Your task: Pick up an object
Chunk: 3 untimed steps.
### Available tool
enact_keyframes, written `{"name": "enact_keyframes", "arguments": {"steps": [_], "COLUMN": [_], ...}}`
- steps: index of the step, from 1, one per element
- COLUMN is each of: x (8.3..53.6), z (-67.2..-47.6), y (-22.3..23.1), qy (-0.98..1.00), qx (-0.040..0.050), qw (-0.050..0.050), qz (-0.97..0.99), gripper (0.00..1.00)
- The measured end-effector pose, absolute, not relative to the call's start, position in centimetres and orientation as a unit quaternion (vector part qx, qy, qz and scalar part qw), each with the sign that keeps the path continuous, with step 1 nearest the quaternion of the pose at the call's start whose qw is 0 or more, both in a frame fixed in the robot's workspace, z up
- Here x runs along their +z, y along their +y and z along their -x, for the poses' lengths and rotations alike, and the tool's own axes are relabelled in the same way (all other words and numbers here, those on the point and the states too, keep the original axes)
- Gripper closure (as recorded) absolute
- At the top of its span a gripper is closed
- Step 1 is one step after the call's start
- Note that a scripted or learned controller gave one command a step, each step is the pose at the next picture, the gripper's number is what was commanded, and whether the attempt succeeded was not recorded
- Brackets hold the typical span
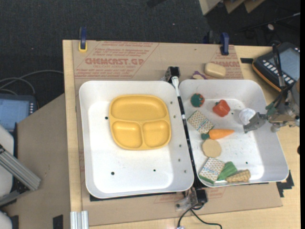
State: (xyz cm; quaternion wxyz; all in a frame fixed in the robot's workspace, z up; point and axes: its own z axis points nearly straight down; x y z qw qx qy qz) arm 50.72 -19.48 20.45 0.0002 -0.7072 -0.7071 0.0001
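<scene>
Just beside the fingers [251, 123] lies a pale crumpled wrapper [246, 114]. Further off sit a red pepper [221, 108], an orange carrot [220, 133] lying flat, a round tan cookie [211, 149] and a green-topped strawberry [197, 99].

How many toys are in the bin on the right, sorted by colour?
Red or orange: 3, a round red-and-green tomato, a red pepper, an orange carrot
Tan: 2, a flat round cookie, a ridged corn-like piece
Green: 1, a leafy piece
Patterned: 2, square patterned pads
Total: 8
</scene>
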Motion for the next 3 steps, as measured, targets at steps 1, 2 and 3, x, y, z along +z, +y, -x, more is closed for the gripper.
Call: {"name": "enact_keyframes", "arguments": {"steps": [1,2,3], "x": [10.3,8.6,8.1], "z": [-54.7,-59.3,-65.1], "y": [-14.4,-14.4,-15.6], "qy": [-0.708,-0.708,-0.71], "qx": [-0.0061,-0.0014,0.0087], "qw": [-0.008,-0.003,0.009], "qz": [0.706,0.706,0.704], "gripper": [0.0,0.0,0.0]}}
